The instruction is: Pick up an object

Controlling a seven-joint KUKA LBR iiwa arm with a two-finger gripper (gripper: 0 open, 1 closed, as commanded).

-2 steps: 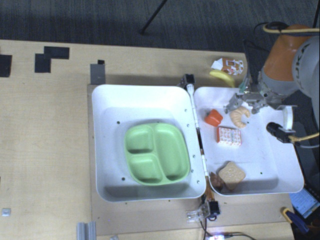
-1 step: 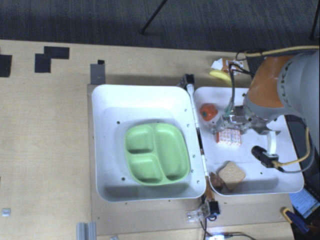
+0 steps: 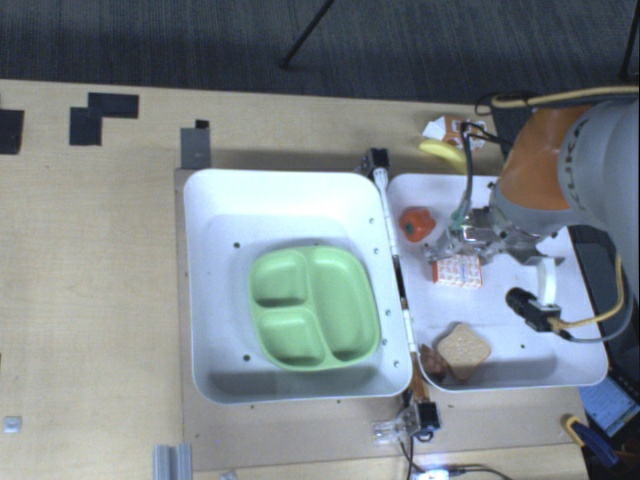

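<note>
The arm reaches in from the right, its orange band hanging over the far edge of the right bin, and the gripper is down low in the middle of that bin, right on top of a small red-and-white box. The box lies flat on the bin floor, just below and touching the metal tip as the camera sees it, so it looks like the target, though whether anything is actually pinched there I cannot tell, nor how the tool is set; the wrist hides too much. Just to the far left of the tip sits a red tomato-like toy, close beside the box but apart from it. Nearer the camera, a slice of bread rests against the front wall, well clear of the tool. A yellow banana lies outside the bin on the bench beyond. Over in the left bin, a green divided plate sits alone in the centre, out of this try altogether. My read: descent onto the box, grasp unconfirmed.
</note>
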